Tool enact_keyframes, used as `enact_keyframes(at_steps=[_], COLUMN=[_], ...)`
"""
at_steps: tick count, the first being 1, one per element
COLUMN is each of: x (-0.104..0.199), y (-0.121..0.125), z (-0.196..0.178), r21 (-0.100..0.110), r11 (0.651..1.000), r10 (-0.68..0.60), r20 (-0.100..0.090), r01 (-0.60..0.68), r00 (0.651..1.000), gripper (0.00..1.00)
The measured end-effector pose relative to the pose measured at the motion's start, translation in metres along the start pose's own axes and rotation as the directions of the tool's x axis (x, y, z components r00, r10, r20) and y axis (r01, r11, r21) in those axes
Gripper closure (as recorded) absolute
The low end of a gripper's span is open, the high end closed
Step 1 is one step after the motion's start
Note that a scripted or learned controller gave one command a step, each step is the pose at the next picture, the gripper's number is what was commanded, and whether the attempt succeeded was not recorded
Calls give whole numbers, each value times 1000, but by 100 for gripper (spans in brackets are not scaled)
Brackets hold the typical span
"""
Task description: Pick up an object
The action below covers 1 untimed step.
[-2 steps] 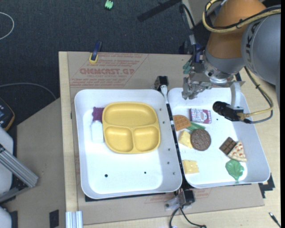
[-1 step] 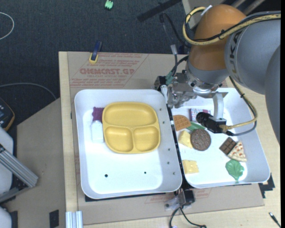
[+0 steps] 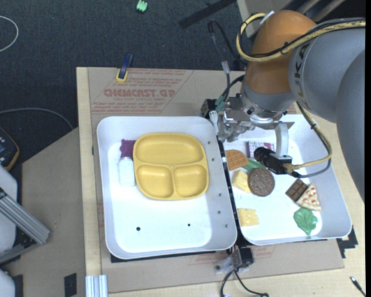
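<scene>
dark carpet floor [image 3: 52,35], cardboard-topped bench [image 3: 145,87]

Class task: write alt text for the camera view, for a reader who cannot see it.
A grey robot arm with an orange band reaches over the right white bin, which holds toy food. The left white bin holds a yellow divided tray.

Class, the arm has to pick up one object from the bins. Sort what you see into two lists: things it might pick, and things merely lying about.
Might be picked:
waffle
round brown cookie
cheese slice
chocolate piece
pizza slice
green leaf
yellow divided tray

Lying about:
yellow-and-blue clip
small green piece
cardboard sheet
</scene>
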<state>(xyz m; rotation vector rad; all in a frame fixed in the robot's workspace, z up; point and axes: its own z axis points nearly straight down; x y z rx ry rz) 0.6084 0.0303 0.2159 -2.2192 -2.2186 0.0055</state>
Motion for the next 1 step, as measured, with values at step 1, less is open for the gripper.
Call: enact_keyframes(at_steps=[1], x=[-2], y=[0], z=[-19], r21=[-9], r11=[1000], r10=[0], r20=[0], r01=[0], r00=[1000], gripper=[100])
